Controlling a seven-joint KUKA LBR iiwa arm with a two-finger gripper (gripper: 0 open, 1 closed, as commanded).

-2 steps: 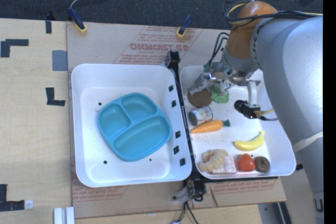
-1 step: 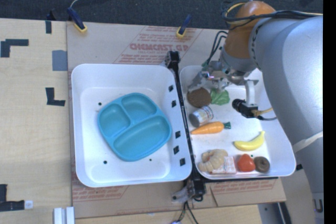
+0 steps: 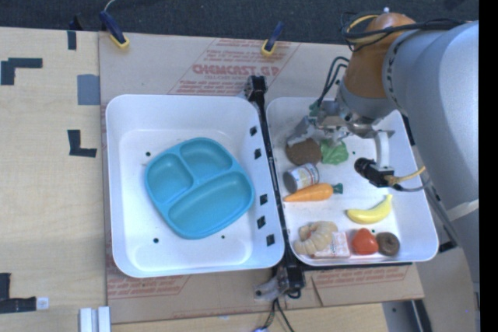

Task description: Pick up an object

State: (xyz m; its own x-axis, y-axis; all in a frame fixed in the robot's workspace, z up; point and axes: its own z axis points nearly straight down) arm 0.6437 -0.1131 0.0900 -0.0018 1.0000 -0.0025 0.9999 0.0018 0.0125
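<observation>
Two shallow white plastic bins sit side by side on a brown cardboard sheet (image 3: 226, 66) printed with red lettering, clamped at its far edge by two yellow-and-blue clips. The left bin (image 3: 128, 120) has smooth glossy walls and rounded corners and holds a light-blue divided plate (image 3: 199, 186), matte plastic, with three compartments and soft rounded edges, lying flat and turned at a slant. The right bin (image 3: 424, 233) holds the small things: a brown rounded lump (image 3: 303, 151) near the far left corner, a crumpled green leafy piece (image 3: 336, 154) just beside it, and a small silver can (image 3: 300, 177) lying on its side. Near the can lies an orange carrot (image 3: 311, 193), smooth and tapered, its long axis running nearly left to right, the thick end with a green stub pointing right and the narrow tip pointing toward the divider. A curved yellow banana (image 3: 369, 211) lies to the right of it, its ends turned up toward the far side. Along the near wall sit a pale lumpy pastry-like piece (image 3: 315, 236), a red tomato-like ball (image 3: 363, 242) and a dark brown ring-shaped doughnut (image 3: 387, 244). The grey arm with its orange band comes in from the right, and the gripper (image 3: 327, 126) is down over the brown lump and green piece; whether it is spread or closed on anything cannot be told here.
</observation>
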